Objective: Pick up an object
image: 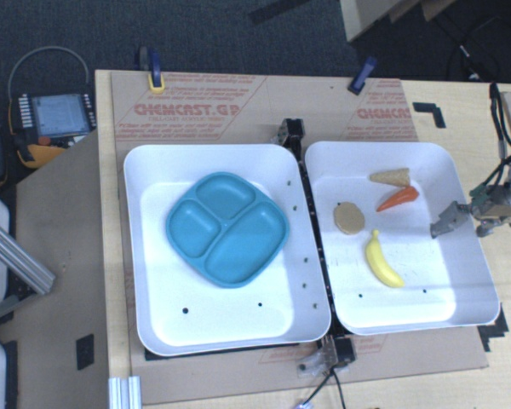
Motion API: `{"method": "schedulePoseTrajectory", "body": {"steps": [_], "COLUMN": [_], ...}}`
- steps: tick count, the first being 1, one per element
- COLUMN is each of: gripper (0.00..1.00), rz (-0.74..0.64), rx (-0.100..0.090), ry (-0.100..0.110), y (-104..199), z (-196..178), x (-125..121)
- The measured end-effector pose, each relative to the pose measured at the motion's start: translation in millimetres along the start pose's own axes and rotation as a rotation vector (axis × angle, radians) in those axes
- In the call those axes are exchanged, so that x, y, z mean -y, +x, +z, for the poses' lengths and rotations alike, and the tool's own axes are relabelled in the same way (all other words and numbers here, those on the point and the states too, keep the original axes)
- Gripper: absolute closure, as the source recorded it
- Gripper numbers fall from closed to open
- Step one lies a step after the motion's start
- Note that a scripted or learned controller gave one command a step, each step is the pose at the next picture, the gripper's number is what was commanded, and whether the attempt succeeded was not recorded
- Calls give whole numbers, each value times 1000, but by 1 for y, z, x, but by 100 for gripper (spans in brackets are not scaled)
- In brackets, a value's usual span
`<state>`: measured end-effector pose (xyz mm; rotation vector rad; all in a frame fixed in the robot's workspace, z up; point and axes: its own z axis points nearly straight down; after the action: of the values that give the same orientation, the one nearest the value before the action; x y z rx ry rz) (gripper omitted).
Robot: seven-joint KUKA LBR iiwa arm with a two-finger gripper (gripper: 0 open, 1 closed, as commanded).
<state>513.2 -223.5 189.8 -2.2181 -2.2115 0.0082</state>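
While you watch the right edge of the right bin (460,309), you will find the gripper (448,221) there, a small grey piece reaching in over the rim, about halfway along that edge. Nothing sits between its tips; whether they are spread or closed you cannot tell from this slanted view, since the tip is small and blurred. It hangs apart from every object in the bin.

Nearest to it, toward the bin's far edge, lies an orange carrot (398,198), slanted with its point toward the bin's middle. Just beyond the carrot, closer to the far edge, sits a tan wedge (391,177), nearly touching the carrot. Further in, near the bin's left edge, you see a round brown disc (350,218). A yellow banana (381,262) lies just beside that disc on its near side, stretching toward the bin's near edge.

Across the divide, the left bin (153,313) carries a blue compartment plate (227,228), set a little toward its far edge and turned at an angle. Both bins rest on a brown sheet (196,109) printed with red lettering.
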Motion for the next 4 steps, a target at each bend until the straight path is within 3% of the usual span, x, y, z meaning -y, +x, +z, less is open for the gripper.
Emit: {"method": "schedulePoseTrajectory", "body": {"steps": [1, 3, 4], "gripper": [0, 0, 0], "rz": [-3, -4, -3], "rx": [3, 0, 1], "ry": [-10, -4, -6], "y": [0, 17, 17], "z": [-5, 89, 106], "x": [-3, -6, -6]}}
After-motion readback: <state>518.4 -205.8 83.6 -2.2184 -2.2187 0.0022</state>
